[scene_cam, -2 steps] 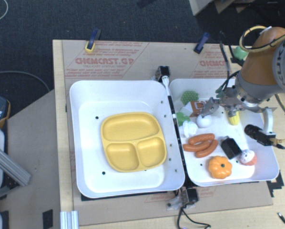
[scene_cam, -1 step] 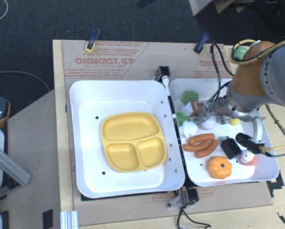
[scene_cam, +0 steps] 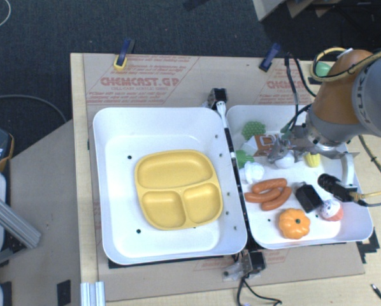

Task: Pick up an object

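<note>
Orange toy pumpkin [scene_cam: 294,224] sits nearest the viewer, at the right bin's [scene_cam: 353,231] six o'clock edge.
Robot pincer [scene_cam: 281,150] hovers low near the bin's centre, over small toys; whether it is apart or together cannot be told. At its six o'clock lie two sausages [scene_cam: 268,193]; at ten o'clock, a green leafy toy [scene_cam: 253,130]; at four o'clock, a black block [scene_cam: 308,197]. Left bin [scene_cam: 111,171] on the table [scene_cam: 82,107] holds a yellow divided plate [scene_cam: 178,189].

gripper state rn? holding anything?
Gripper: low in the right bin, among the toys by the brown-and-white item. Open or shut cannot be told; nothing visibly held.
</note>
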